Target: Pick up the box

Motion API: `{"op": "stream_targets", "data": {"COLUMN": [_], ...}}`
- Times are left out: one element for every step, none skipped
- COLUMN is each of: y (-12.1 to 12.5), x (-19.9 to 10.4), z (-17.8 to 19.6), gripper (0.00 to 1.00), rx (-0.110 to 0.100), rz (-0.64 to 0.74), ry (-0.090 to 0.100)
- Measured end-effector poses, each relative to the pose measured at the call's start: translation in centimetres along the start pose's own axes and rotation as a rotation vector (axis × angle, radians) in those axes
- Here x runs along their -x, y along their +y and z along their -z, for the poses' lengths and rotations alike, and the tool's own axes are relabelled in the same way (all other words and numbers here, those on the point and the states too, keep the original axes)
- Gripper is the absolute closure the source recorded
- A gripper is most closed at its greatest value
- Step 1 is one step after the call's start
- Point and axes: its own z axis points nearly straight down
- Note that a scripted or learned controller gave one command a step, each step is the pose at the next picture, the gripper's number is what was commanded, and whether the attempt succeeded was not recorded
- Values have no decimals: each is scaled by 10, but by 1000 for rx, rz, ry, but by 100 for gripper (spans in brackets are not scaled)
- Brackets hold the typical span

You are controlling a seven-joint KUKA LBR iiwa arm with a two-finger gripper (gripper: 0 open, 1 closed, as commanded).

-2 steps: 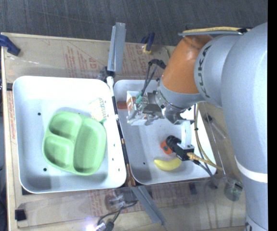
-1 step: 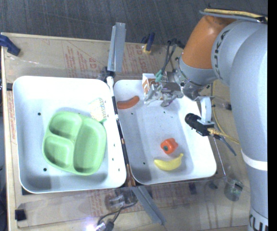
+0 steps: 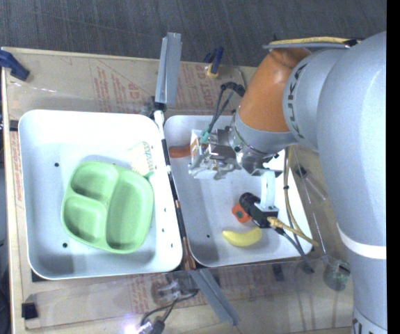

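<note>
A small cardboard box (image 3: 142,158), pale cream with greenish printing on its upper face, was seen lying in the left white bin (image 3: 40,134). It was placed close against that bin's right wall, near the divide between the two bins and toward the far half of the bin. It was lying flat, with its long side turned at a slant to the bin's wall. Its lower corner was overlapped by, or touching, the rim of a light green divided plastic plate (image 3: 108,206); which of the two could not be told. The print on the box was too small to be read. The box was resting on the bin's floor, not lifted.
</note>
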Motion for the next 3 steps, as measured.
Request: {"op": "stream_targets", "data": {"y": [33, -1, -34], "x": [52, 11, -3], "z": [27, 25, 42], "gripper": [100, 100, 100], "rx": [3, 1, 1], "rz": [-50, -32, -82], "ry": [1, 0, 0]}}
